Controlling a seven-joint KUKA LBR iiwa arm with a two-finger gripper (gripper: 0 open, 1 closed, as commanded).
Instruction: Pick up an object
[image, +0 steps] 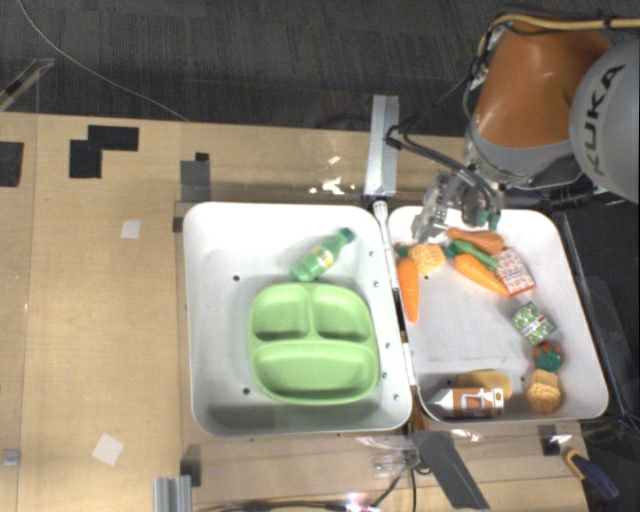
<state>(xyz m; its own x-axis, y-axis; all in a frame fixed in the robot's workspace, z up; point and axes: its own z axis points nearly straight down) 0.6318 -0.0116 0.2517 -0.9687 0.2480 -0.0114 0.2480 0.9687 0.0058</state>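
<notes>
We're at the approach step: the gripper (457, 208) hangs over the right bin's (575, 300) back corner, and we can't tell how its hand is set. Just below lies a carrot (407, 283) against the divider (long axis front to back, green top toward the gripper). Next we need a clean descent lined up across that axis.

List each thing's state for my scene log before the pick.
Green bottle: lying on its side, left bin.
Green tray: flat, compartments bare.
Carrot: lying, right bin.
Brown bottle: lying on its side.
Gripper: over the right bin's far edge.
</notes>
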